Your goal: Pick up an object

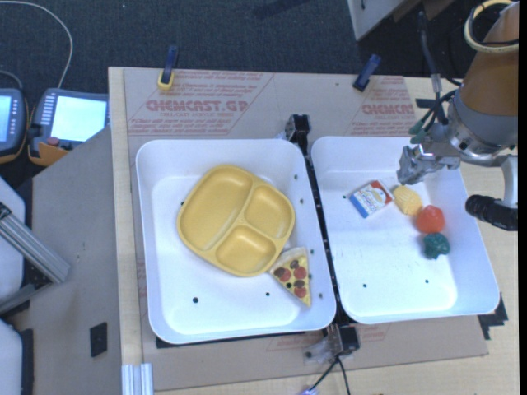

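Nearest the camera, the desk (132, 220) shows its brown board edge, and on it sit two shallow white bins side by side; the left bin (156, 245) holds a toy pizza slice (294, 275) near its front right corner, touching the rim of a yellow divided plate (236, 230) that lies flat in the middle of that bin; the right bin (395, 295) has its things gathered toward the far right part; a small green toy (436, 245) lies closest, just beside an orange-red ball (429, 218) behind it; a pale yellow piece (407, 199) sits next, touching or nearly touching a small blue, white and red packet (370, 198) to its left; the claw (414, 165) hangs just above and behind the yellow piece, at the end of the grey arm (490, 97) reaching in from the right; whether its tips are parted or closed cannot be told, and nothing can be seen gripped in it; farther back, two blue clamps (168, 68) grip the board's far edge.
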